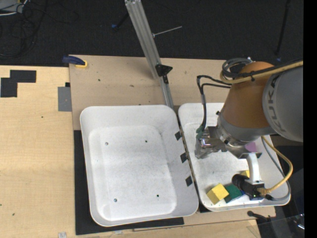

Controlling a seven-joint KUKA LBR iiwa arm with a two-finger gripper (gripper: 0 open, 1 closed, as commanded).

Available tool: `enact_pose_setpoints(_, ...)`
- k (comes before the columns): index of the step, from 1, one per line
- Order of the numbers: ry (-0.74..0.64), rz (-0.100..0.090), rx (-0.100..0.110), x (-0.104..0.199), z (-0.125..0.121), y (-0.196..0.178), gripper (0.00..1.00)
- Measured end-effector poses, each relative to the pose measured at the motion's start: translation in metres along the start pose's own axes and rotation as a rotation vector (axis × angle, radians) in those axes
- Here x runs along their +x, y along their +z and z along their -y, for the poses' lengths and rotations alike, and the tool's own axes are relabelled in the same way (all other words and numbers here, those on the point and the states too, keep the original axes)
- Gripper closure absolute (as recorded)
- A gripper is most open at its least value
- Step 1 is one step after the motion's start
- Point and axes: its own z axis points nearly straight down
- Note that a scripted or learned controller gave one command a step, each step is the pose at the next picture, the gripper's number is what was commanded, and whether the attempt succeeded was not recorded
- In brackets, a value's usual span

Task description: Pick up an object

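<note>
My gripper (203, 148) hangs low over the left-middle of the right bin (190, 114), under the arm's orange band. A yellow block (216, 194) lies at the bin's front, touching a green object (232, 191) on its right. A small purple piece (251, 147) peeks out from under the wrist at the bin's right side. Nothing shows between the gripper and the bin floor beneath it.
The left bin (99, 114) sits beside the right one, with black clips (182, 156) along the shared rim. A slanted aluminium rail (148, 43) rises behind the bins. The arm covers most of the right bin's back half.
</note>
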Motion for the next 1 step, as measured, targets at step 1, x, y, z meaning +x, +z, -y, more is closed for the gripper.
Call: enact_pose_setpoints(1, -0.001, 0.001, -0.004, 0.0518, 0.0016, -0.0139, 1.00)
